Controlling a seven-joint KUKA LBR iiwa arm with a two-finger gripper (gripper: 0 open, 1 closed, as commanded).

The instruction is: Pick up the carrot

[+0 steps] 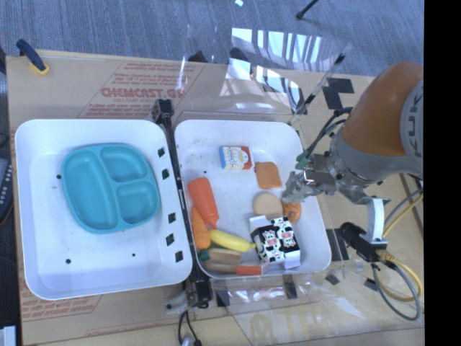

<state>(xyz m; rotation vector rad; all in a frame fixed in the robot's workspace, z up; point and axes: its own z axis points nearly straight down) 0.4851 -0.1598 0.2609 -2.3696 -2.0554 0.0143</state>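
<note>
Gripper: above the right bin's right wall — whether its jaws are open or shut, I cannot tell.
Carrot: left side of the right bin, lying untouched, well apart from the gripper.
Left bin: holds a teal divided plate.

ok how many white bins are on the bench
2. The left bin holds a teal divided plate; the right bin holds the toy food, including the carrot. They sit side by side, with no others visible.
</note>
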